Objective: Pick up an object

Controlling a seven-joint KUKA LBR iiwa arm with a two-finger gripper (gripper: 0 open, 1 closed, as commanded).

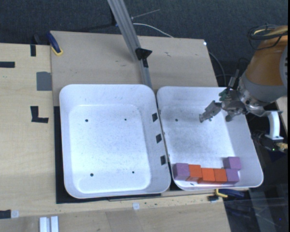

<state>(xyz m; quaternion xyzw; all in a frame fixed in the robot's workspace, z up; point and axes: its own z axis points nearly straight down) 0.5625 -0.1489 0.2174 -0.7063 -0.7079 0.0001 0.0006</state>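
The gripper hangs over the far part of the right bin; whether it is open or closed cannot be told from here, and nothing shows in its grasp. The blocks sit well apart from it, in a row along that bin's near wall: purple block, orange blocks, purple blocks at the right end.

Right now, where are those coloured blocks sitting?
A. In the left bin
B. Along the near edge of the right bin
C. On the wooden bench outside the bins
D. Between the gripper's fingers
B: the purple and orange blocks lie in a row along the near edge of the right bin, away from the gripper.
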